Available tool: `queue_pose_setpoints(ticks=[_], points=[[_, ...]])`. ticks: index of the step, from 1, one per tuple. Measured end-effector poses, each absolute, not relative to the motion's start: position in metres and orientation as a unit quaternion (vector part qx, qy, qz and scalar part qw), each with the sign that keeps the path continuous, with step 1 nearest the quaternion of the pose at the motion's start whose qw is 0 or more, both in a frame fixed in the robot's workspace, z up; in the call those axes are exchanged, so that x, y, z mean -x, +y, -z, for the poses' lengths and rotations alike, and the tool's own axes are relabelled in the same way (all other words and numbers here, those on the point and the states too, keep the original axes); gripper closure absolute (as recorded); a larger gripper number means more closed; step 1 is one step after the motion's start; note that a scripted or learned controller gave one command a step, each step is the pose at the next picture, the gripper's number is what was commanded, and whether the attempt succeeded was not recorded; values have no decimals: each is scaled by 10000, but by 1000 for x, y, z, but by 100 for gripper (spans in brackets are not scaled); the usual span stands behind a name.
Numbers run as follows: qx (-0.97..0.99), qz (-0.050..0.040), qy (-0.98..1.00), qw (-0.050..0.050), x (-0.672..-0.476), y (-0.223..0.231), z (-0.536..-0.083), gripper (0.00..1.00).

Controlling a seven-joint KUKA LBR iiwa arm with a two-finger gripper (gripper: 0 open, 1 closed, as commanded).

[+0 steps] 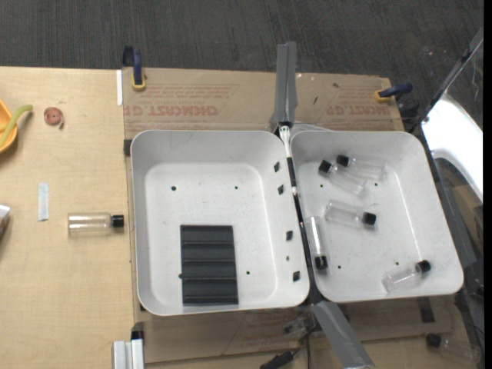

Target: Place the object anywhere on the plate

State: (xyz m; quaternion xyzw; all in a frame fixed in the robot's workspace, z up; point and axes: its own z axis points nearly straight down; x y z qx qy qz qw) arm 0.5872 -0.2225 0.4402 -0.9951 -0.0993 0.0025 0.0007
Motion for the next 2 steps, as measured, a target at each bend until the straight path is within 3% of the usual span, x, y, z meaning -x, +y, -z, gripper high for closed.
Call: queue_pose_setpoints(ticks=[1,2], points=[[9941,-25,-1081,4,-648,-218,-440,0],[9948,-17,-1020,0,-652,-222,-440,0]])
